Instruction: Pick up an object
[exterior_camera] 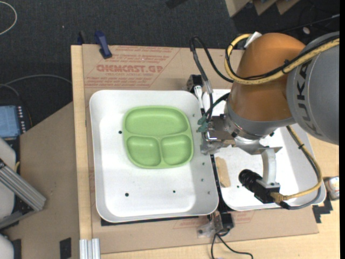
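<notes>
A brown cardboard-covered bench top (135, 63) stands on dark grey carpet floor (108, 9); thin black cables (32, 82) trail left, beside what may be a grey metal rail (21, 190).

Two white bins sit side by side on a brown board (135, 63). The left bin (108, 188) has a green plate (158, 136) in it, with three parts. The plate lies flat near the top of the bin. The big grey and orange arm (269, 90) hangs over the right bin (237, 198). A small tan stick (222, 172) lies in the right bin, close to its left wall.
</notes>
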Tool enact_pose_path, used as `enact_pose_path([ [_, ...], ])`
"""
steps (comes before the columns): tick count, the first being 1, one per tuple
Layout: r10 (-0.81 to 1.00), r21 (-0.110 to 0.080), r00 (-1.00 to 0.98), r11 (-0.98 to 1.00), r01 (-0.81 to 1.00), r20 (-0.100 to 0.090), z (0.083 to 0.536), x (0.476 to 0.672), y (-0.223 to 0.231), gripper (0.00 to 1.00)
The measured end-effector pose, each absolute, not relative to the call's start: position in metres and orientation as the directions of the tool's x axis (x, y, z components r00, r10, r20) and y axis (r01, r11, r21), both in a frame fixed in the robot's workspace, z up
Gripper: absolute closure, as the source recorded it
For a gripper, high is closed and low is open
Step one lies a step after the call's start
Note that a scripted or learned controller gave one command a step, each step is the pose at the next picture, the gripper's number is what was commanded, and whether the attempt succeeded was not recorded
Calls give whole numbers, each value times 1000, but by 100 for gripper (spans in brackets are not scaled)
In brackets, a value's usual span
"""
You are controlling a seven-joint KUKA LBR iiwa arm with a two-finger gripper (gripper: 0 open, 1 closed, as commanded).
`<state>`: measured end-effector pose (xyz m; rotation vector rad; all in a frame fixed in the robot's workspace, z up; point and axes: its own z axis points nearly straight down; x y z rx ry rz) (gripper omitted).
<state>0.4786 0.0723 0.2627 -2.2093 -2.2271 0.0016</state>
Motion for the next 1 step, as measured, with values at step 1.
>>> enact_pose_path([
  [1, 1000, 22, 0, 0, 1000, 3, 436, 481, 45, 100],
])
